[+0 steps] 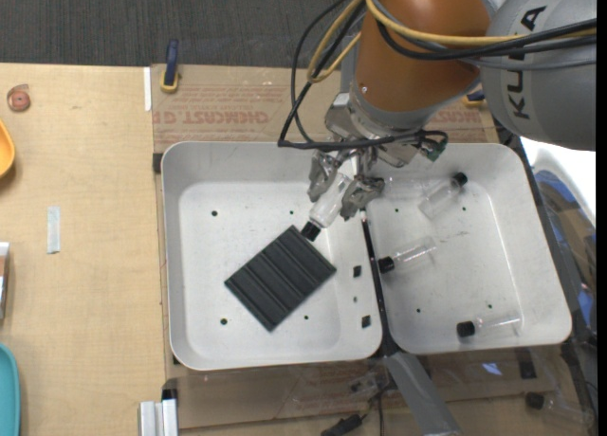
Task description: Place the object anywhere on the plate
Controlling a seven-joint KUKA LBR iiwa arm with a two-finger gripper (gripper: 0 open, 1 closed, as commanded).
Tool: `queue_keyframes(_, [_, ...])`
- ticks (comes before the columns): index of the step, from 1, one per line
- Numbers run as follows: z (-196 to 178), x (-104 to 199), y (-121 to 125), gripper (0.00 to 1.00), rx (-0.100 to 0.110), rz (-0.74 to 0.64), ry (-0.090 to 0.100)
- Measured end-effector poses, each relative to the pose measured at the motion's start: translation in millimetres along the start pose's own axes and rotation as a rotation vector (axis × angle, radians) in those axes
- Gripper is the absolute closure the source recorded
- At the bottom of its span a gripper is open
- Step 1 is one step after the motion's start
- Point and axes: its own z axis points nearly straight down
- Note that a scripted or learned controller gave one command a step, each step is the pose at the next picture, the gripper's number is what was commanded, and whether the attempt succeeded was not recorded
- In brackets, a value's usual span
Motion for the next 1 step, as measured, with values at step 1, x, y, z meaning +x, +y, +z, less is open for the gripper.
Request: queue_keyframes(1, [-83.0,26.5,-10.8,1.0,0.001,-0.258,-0.001])
